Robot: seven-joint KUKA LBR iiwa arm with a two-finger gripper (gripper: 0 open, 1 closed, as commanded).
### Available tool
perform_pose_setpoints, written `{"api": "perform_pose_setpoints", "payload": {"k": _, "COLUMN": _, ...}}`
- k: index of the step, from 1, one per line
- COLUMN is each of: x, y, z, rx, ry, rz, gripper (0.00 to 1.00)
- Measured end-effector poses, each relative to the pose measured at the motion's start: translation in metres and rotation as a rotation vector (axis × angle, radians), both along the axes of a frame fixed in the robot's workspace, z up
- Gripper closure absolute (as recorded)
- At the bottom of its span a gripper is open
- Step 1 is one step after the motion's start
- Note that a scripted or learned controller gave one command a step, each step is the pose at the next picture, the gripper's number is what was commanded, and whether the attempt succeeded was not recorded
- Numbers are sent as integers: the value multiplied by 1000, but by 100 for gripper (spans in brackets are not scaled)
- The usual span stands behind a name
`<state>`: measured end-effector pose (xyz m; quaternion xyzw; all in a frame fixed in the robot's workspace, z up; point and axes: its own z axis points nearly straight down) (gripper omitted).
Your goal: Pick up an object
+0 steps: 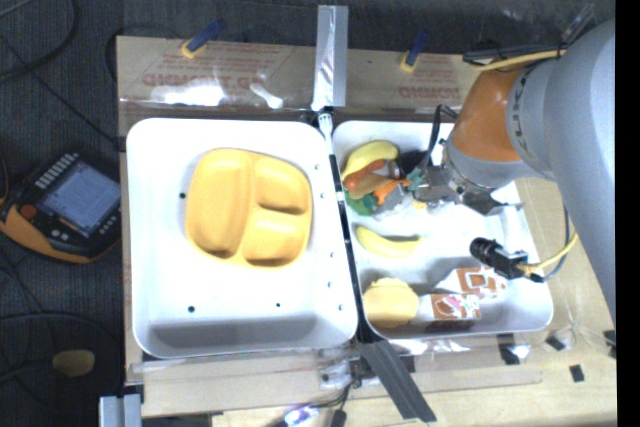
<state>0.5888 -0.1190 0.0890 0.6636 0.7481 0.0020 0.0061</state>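
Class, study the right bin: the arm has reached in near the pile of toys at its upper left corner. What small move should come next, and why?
Probably a short descent onto the pile. The gripper sits beside the cluster of small toys in the right bin, and nothing visibly rests in its grasp. The banana just below lies alone, so shifting slightly toward it might be the easier pick.

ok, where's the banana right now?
In the camera view the banana lies in the right bin, near its left wall, below the gripper and above the round yellow object.
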Motion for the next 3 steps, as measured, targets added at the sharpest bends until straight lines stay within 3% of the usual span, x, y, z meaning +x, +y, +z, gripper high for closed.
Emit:
{"api": "perform_pose_setpoints", "payload": {"k": 1, "x": 76, "y": 3, "z": -2, "rx": 3, "ry": 30, "rz": 98, "gripper": 0}}
{"api": "perform_pose_setpoints", "payload": {"k": 2, "x": 78, "y": -16, "z": -1, "rx": 9, "ry": 27, "rz": 14, "gripper": 0}}
{"api": "perform_pose_setpoints", "payload": {"k": 3, "x": 78, "y": -17, "z": 6, "rx": 2, "ry": 32, "rz": 14, "gripper": 100}}
